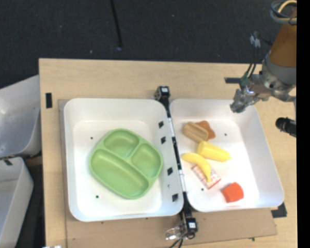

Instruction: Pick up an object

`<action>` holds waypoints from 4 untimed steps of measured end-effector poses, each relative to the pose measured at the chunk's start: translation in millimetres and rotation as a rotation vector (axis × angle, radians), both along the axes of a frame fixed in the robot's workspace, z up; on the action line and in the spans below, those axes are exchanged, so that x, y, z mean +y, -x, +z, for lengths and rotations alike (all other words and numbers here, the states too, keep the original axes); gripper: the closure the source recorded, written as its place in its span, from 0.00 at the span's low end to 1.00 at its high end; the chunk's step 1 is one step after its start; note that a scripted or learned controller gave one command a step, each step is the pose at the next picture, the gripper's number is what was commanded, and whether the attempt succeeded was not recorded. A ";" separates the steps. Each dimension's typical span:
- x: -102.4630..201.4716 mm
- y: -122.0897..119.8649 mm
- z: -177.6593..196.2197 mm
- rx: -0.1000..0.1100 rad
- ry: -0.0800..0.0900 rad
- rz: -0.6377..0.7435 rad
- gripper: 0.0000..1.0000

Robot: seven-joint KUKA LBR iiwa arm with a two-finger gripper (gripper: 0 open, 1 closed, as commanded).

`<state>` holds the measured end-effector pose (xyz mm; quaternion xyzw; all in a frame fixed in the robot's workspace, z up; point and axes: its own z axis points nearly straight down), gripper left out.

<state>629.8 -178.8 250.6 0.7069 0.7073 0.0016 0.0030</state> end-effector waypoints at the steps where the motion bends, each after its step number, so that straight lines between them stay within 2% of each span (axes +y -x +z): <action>1: 47.2 20.1 -4.5 0.006 -0.001 0.004 1.00; 3: 152.1 42.7 12.4 0.007 -0.003 0.006 1.00; 4: 204.9 61.5 11.7 0.007 -0.003 0.006 1.00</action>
